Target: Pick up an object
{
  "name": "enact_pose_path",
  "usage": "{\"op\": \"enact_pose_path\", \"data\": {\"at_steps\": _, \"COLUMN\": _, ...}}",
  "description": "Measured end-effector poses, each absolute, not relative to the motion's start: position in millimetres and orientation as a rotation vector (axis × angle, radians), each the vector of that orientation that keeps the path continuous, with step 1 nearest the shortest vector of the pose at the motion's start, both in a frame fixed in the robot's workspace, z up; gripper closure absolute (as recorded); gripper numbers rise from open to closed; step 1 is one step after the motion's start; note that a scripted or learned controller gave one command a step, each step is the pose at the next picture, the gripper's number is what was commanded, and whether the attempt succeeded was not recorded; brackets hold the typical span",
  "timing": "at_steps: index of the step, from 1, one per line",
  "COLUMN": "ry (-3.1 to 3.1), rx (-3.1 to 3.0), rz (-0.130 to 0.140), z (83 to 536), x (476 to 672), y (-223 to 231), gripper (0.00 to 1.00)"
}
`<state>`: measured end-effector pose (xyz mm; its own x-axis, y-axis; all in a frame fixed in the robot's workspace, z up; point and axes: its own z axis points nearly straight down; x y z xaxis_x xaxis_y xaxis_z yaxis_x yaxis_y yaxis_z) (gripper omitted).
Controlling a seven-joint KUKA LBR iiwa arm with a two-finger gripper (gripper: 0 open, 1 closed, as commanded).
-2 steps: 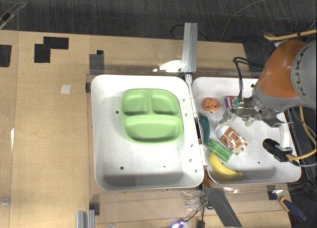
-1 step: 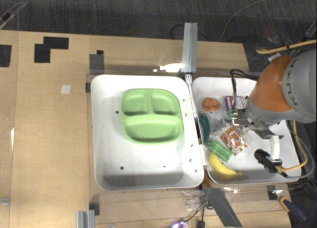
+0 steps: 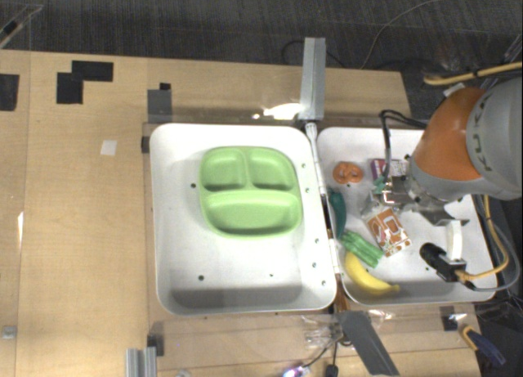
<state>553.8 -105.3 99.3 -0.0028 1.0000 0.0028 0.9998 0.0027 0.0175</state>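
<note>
The right bin (image 3: 359, 145) holds several small things. A small orange round object (image 3: 347, 172) lies near its far left. A dark green pen-like stick (image 3: 336, 208) runs along its left wall. Below that lie a bright green piece (image 3: 359, 247) and a yellow banana (image 3: 369, 278) at the near edge. An orange-and-white patterned packet (image 3: 389, 232) sits mid-bin. My gripper (image 3: 386, 195) hangs low over the bin's middle, just above the far end of the packet, with a small purple item (image 3: 378, 168) beside it. Nothing shows between its tips.
The left bin (image 3: 176, 228) carries a green divided plate (image 3: 248, 190) in its middle. A metal post (image 3: 314, 81) stands at the far end of the wall between the bins. The arm's grey and orange body (image 3: 458, 150) covers the right bin's far right part.
</note>
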Motion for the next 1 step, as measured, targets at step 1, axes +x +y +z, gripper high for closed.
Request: {"op": "enact_pose_path", "data": {"at_steps": 1, "ry": 2.21, "rx": 2.233, "rz": 0.0, "z": 182.4, "x": 583.3, "y": -37.7, "gripper": 1.0}}
